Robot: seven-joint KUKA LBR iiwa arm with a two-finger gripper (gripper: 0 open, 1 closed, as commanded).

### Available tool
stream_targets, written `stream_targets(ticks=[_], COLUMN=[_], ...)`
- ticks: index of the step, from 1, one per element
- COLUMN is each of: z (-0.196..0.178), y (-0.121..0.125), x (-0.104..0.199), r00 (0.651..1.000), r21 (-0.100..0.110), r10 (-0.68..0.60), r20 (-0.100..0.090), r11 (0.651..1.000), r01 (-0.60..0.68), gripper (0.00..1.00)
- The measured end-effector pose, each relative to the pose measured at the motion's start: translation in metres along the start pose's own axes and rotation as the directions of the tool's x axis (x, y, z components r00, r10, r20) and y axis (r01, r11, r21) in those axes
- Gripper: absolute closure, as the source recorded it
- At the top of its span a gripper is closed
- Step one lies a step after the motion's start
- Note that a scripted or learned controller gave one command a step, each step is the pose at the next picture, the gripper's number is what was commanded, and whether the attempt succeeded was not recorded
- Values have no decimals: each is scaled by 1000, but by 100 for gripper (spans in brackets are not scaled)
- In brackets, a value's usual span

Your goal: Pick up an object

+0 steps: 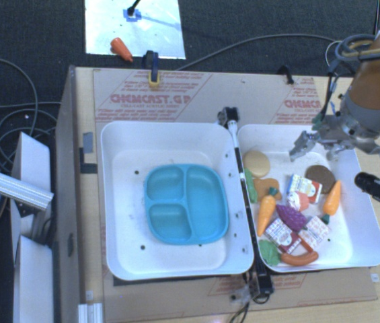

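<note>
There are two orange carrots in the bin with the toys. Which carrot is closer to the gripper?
The carrot by the bin's right side, next to the brown round piece, is closer to the gripper. The other carrot lies further left, toward the middle divider.

Toy food pile (297, 214) in right bin (371, 247): carrots, purple grapes, cookies, sausage, small cartons, lying jumbled, touching.

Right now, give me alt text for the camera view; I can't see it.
The gripper hangs above the back of the right bin, which holds a pile of toy food including a carrot. The left bin holds a blue divided tray.
</note>
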State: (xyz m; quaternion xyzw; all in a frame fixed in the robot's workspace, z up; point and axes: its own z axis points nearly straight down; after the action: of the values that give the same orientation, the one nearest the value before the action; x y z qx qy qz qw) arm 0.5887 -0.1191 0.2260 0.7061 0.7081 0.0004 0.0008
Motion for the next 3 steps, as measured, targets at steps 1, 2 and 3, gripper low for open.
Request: stream_targets(ticks=[1, 2, 3], z=[105, 136, 135], y=[2, -3, -38], x=[20, 24, 34], r00=[1000, 1000, 1000], r21=[3, -13, -20], r10=[0, 1, 2], r20=[-1, 3, 7], r11=[1000, 1000, 1000], r01=[0, -1, -2], gripper=[0, 0, 0])
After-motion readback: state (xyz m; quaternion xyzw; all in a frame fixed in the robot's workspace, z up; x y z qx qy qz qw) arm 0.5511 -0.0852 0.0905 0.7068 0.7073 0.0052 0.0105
